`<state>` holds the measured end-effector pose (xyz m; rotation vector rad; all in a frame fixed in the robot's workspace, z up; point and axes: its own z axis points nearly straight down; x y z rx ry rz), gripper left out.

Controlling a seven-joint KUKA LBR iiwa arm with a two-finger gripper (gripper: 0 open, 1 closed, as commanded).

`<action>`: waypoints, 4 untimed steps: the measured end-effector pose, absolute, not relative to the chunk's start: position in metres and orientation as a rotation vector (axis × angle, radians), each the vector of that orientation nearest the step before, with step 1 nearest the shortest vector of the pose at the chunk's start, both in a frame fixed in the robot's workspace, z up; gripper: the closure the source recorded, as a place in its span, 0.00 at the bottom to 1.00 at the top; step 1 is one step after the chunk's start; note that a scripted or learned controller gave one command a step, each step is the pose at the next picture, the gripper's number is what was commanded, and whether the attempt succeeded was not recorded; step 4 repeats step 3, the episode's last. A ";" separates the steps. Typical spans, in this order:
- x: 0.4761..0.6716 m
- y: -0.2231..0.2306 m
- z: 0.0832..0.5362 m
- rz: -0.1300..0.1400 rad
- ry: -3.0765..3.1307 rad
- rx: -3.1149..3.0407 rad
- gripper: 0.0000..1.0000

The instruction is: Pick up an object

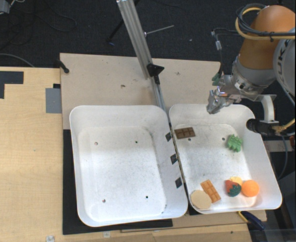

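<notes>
Camera view: gripper point(215, 106) above right bin's point(269, 160) far rim.
Gripper state: cannot tell.
Chocolate bar point(185, 132): nearest, left of gripper.
Green toy point(234, 142): near, apart.

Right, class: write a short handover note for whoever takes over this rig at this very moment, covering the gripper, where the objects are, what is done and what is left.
Gripper: above the far edge of the right white bin, nothing visible between its fingers.
Objects, all in the right bin: brown chocolate-bar piece at the far left; green leafy toy to the right; near edge holds a round beige disc, an orange wafer block, a red-and-green fruit toy and an orange ball.
Done: nothing picked yet.
Left: descend on one object, grip, lift.
</notes>
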<state>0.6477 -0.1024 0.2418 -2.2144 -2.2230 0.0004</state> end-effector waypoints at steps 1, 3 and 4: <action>0.648 -0.058 0.234 0.002 -2.222 -2.214 1.00; 0.637 0.058 0.221 0.004 -2.222 -2.213 1.00; 0.637 0.058 0.221 0.004 -2.222 -2.213 1.00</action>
